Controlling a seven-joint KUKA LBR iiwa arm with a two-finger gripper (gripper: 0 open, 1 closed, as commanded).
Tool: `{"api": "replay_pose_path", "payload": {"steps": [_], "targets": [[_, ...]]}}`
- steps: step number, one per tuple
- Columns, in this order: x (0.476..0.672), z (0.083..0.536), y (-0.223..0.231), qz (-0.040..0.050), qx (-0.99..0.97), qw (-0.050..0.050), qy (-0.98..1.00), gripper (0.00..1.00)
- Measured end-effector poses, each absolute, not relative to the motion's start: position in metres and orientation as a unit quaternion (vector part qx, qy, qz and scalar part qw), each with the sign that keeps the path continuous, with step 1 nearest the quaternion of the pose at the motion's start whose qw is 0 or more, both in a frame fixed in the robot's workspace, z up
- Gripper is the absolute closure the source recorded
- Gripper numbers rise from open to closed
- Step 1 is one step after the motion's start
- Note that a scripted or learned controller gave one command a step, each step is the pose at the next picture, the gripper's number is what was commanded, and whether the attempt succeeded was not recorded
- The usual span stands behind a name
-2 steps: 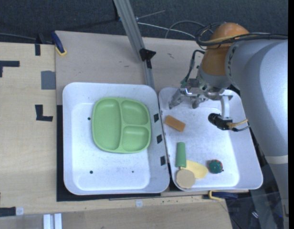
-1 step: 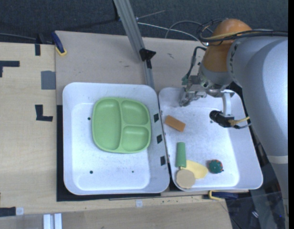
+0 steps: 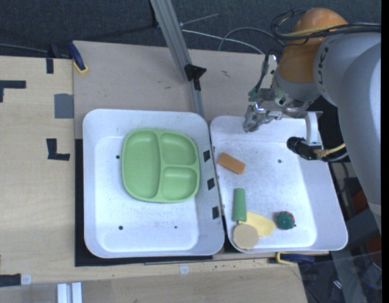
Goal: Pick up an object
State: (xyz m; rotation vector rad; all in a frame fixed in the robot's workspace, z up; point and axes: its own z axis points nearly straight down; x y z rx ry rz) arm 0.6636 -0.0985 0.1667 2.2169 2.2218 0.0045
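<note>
Camera view: jaws (image 3: 252, 122) hang over right bin (image 3: 321, 201), at its 11 o'clock corner, nothing between them; open or closed, cannot tell. Orange block (image 3: 232, 163) lies at their 7 o'clock, apart. Green cylinder (image 3: 239, 204), yellow piece (image 3: 263, 223), tan disc (image 3: 246, 235), small green-red item (image 3: 284, 219) cluster at bin's 6 o'clock. Green plate (image 3: 161, 165) in left bin (image 3: 100, 226).

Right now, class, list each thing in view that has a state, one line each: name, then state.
Gripper: above the right bin's top-left corner, holding nothing visible.
Green plate: lying flat in the left bin, its compartments bare.
Orange block: lying loose in the right bin.
Green cylinder: lying on its side.
Tan disc: flat, by the near wall.
Yellow piece: flat, beside the disc.
Green-and-red ball: resting apart.
</note>
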Motion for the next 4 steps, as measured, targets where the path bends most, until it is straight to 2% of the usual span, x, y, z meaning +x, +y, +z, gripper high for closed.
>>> {"api": "replay_pose_path", "payload": {"steps": [1, 2, 3, 4], "targets": [[0.664, 0.214, -0.098, 0.0013, 0.706, 0.001, 0.708, 1.0], [0.643, 0.205, -0.048, -0.0007, 0.705, -0.002, 0.709, 1.0], [0.625, 0.219, 0.006, 0.0002, 0.705, -0.002, 0.71, 1.0], [0.598, 0.211, 0.054, -0.0011, 0.705, -0.002, 0.709, 1.0]]}}
